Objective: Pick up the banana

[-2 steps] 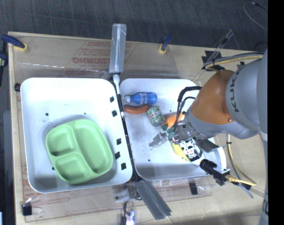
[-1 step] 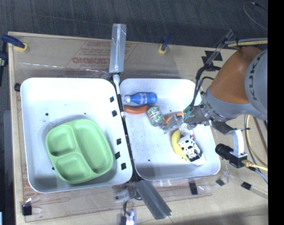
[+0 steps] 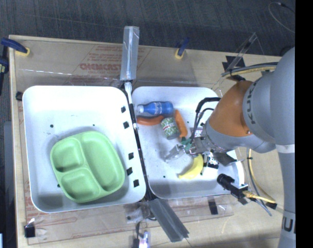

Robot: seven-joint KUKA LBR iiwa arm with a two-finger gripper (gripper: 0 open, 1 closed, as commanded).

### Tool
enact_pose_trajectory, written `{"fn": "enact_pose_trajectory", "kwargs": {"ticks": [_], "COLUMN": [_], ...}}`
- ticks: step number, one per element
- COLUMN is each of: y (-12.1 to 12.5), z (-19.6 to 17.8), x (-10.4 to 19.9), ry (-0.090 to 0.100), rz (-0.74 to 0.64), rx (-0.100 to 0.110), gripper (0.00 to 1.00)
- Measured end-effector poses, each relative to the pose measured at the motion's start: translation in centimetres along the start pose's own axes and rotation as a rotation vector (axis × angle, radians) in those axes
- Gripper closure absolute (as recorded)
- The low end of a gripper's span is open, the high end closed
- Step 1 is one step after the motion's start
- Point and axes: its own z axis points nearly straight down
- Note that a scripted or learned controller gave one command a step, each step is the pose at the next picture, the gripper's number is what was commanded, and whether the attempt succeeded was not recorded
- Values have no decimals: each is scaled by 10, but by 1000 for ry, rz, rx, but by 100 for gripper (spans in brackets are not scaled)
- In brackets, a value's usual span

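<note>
The yellow banana (image 3: 193, 168) lies in the right bin (image 3: 161, 190), near its front right corner, curved with one end pointing toward the front. My gripper (image 3: 191, 149) hangs low over the bin, just behind the banana's upper end and very close to it. The grey arm with its orange band (image 3: 231, 115) reaches in from the right and covers the bin's right side. Nothing shows the banana lifted off the bin floor.
Behind the gripper lie a blue bottle (image 3: 156, 108), an orange carrot-like piece (image 3: 149, 121), a second orange piece (image 3: 182, 124) and a green can (image 3: 170, 128). A small silvery item (image 3: 173, 153) sits left of the gripper. The left bin (image 3: 68, 99) holds a green divided plate (image 3: 87, 165).
</note>
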Motion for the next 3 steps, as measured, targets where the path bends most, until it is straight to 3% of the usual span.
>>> {"fn": "enact_pose_trajectory", "kwargs": {"ticks": [1,2,3], "y": [-14,-13,-13], "z": [0,-10,-10], "x": [-10,-10,-10], "ry": [2,3,2], "rz": [-3,-7,-7], "rx": [1,2,2], "gripper": [0,100,0]}}
